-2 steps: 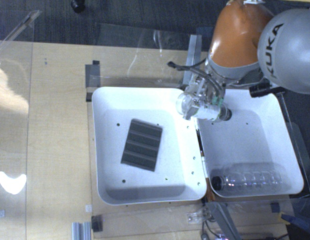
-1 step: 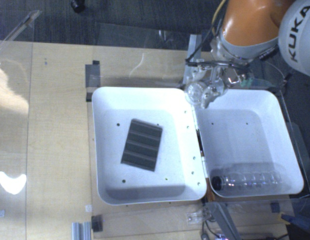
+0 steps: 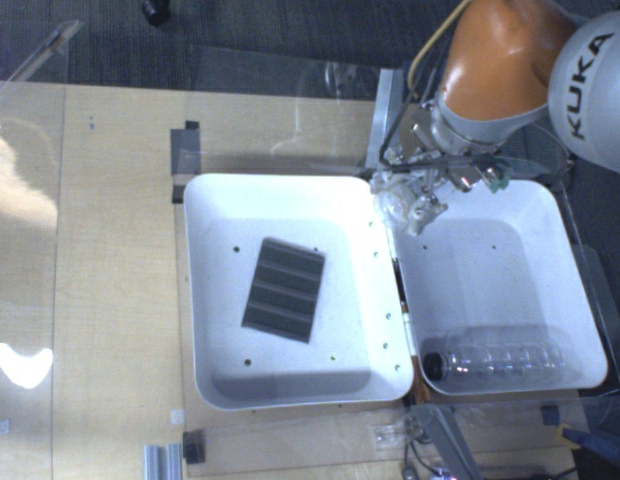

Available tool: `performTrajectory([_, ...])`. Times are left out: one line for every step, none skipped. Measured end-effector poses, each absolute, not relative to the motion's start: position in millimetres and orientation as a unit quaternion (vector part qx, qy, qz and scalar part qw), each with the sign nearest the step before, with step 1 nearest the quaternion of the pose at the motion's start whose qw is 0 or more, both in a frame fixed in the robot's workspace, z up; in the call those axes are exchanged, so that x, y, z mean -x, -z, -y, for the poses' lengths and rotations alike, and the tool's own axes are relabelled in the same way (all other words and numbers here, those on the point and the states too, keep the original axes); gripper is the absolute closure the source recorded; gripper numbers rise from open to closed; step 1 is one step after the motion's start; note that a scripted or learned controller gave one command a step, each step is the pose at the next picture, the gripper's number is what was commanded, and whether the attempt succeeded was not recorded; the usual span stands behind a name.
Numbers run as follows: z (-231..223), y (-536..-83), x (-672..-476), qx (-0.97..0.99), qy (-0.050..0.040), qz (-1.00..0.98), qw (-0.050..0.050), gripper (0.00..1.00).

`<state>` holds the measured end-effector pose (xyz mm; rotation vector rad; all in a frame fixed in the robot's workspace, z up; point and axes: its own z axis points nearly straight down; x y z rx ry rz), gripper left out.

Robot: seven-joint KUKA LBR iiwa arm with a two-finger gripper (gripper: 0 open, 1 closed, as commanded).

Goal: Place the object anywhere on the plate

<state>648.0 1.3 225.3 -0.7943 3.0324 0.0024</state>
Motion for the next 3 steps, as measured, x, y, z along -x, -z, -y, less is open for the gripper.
performTrajectory([-57,-263,-638.0,0.361,-0.0003,-0.932,0.006,1.0])
performTrajectory([-94,-210,-628.1,0.444,-0.0007,-0.896,0.004,1.0])
performTrajectory([-123,-364,-635.4,0.364,-0.0007,-0.931,0.006,1.0])
